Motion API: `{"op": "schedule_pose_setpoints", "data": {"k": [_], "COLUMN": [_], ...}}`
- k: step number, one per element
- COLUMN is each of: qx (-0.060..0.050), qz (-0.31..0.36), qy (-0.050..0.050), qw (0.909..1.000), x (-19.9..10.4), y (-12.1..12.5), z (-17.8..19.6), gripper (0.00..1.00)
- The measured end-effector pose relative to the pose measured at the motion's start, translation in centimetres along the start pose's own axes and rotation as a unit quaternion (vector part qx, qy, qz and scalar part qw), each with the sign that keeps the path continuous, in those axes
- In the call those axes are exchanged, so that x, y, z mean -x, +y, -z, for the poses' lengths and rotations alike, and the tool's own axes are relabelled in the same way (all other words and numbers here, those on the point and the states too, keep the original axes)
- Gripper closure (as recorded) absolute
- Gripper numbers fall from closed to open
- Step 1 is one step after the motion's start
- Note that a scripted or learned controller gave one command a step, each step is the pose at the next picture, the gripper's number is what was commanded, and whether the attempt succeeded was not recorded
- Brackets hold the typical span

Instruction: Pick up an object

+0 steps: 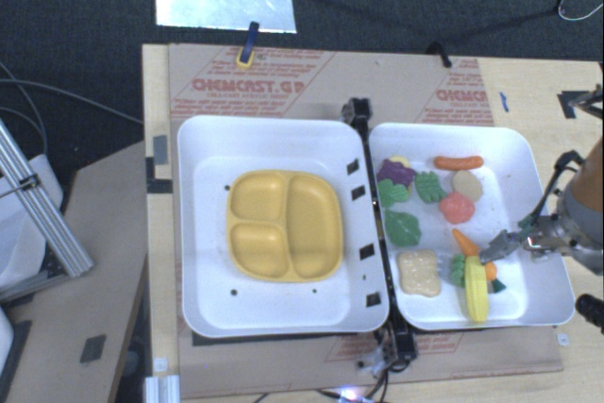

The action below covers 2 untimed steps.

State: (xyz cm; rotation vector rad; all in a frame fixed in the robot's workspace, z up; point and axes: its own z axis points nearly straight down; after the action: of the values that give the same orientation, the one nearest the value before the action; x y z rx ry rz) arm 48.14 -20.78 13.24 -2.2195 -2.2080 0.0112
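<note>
The right bin (pixel 538 297) holds several toy foods: an orange sausage (pixel 458 162), purple grapes (pixel 396 171), a red tomato (pixel 457 209), a green leafy piece (pixel 404 227), a carrot (pixel 464 243), a slice of bread (pixel 419 271) and a yellow banana (pixel 475 290). My gripper (pixel 494 249) reaches in from the right, low over the bin's right half. Its tip sits just right of the carrot and just above the banana's top end. I see nothing clearly held in it.
The left bin (pixel 203 203) holds a yellow divided plate (pixel 284 226). A black hinge strip (pixel 376 231) runs between the two bins. Two more green pieces (pixel 429 187) lie near the grapes. An aluminium frame (pixel 38 212) stands off the bench at the left.
</note>
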Motion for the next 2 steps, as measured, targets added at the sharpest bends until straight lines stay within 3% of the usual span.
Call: {"op": "schedule_pose_setpoints", "data": {"k": [1, 2], "qx": [0.012, 0.011], "qz": [0.004, 0.004], "qy": [0.002, 0.000], "qw": [0.9999, 0.9999], "x": [-0.36, -0.33], "y": [1.75, 1.00], "z": [-4.28, -4.11], "gripper": [0.00, 0.00]}}
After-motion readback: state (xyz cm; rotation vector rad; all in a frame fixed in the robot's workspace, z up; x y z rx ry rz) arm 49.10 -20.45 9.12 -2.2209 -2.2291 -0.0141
